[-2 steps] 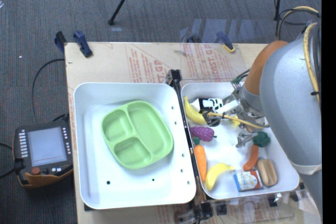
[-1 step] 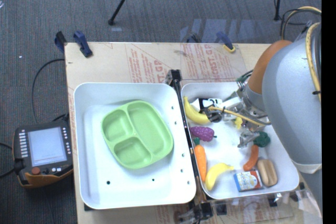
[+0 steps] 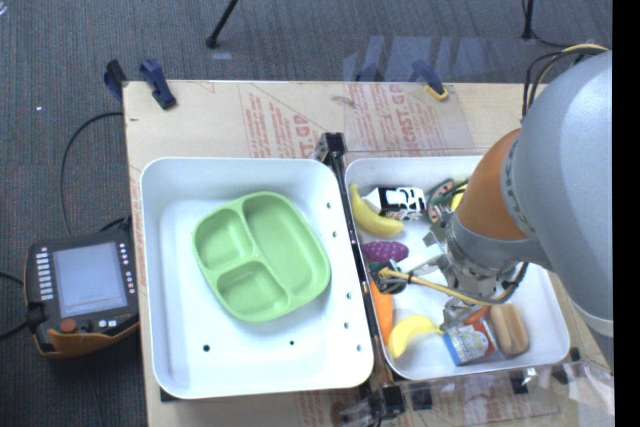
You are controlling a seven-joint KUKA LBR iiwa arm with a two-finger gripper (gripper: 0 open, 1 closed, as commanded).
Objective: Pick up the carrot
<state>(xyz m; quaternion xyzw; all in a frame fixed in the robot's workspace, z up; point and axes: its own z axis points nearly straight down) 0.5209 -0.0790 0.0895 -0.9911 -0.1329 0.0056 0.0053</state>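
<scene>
Gripper [image 3: 452,307] hangs low over the right bin [image 3: 556,327], its tip lost among the toys, so whether it is parted or closed I cannot tell. Off to its left, against the bin's inner wall, lies the carrot [image 3: 383,312], long axis running up-and-down the view, a yellow banana [image 3: 410,332] between them.

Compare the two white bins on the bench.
The left bin holds one green divided plate; the right bin holds many small things, among them a carrot and two bananas. The arm reaches over the right bin, not the left bin. Both are shallow, white and side by side.
</scene>
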